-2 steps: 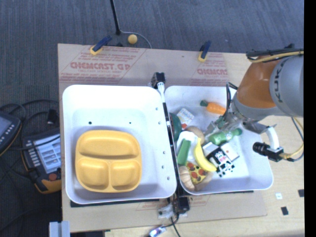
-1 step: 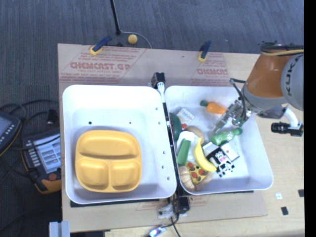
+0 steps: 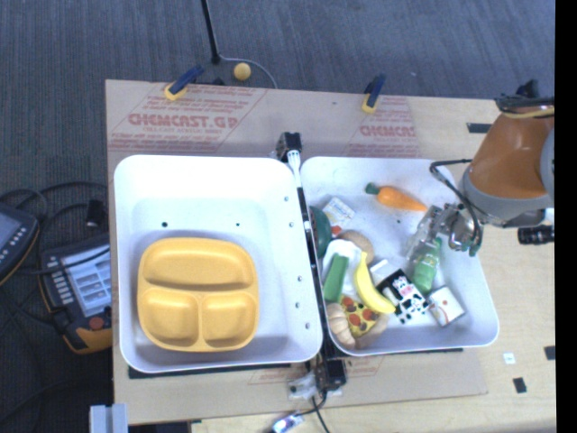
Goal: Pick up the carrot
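The grey arm with its orange band enters from the right edge of the bench, partly cut off there, and bends down over the right shallow white bin, which sits beside the left white bin holding a yellow three-compartment plastic tray. Its two-finger gripper hangs low near the bin's right wall above a small green bottle; I cannot tell how the gripper is set. The orange carrot with a green top lies free near the bin's far edge, apart from the gripper.
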Motion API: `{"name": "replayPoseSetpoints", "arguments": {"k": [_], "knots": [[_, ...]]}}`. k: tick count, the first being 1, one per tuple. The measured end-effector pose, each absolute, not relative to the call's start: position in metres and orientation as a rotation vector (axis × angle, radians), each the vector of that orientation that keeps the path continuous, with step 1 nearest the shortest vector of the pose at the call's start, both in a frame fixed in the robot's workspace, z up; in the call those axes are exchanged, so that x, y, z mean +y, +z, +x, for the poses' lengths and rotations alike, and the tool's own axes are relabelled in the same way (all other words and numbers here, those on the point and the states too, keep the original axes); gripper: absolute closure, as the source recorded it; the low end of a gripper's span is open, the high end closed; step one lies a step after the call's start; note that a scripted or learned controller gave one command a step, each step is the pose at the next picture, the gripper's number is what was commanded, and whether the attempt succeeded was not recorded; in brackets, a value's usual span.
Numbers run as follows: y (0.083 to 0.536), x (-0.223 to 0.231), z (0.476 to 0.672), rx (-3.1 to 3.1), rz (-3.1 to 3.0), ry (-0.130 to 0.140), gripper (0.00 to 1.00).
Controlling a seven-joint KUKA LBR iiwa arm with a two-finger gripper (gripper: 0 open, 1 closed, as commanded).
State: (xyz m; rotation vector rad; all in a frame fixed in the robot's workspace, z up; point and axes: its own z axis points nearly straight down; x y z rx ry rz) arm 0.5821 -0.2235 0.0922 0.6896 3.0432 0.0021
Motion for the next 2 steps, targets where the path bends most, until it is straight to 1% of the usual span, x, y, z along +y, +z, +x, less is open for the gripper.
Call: {"name": "replayPoseSetpoints", "arguments": {"k": [1,2], "knots": [[0.090,-0.223,0.581,3.047,0.690,0.003,0.00],[0.095,-0.212,0.652,3.088,0.789,-0.017,0.00]]}}
